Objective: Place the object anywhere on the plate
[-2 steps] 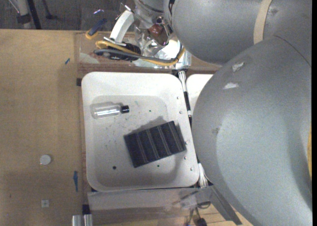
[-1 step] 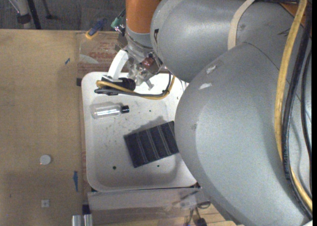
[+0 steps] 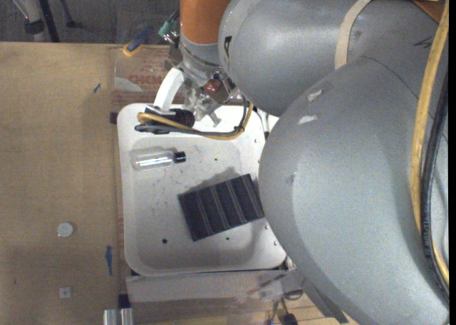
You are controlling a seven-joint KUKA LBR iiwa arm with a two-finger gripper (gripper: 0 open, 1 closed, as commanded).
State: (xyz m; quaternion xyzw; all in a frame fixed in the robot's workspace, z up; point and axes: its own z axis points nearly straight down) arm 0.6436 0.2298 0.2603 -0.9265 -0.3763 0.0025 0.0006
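Clear bottle (image 3: 155, 159), black cap, lies in white bin (image 3: 142, 245), upper left; black ribbed block (image 3: 221, 207) lower centre. My tool (image 3: 202, 108) over bin's top edge; open or closed, cannot tell.

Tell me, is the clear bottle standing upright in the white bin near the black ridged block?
No: the camera view shows the clear bottle lying on its side, in the white bin near the black ridged block.
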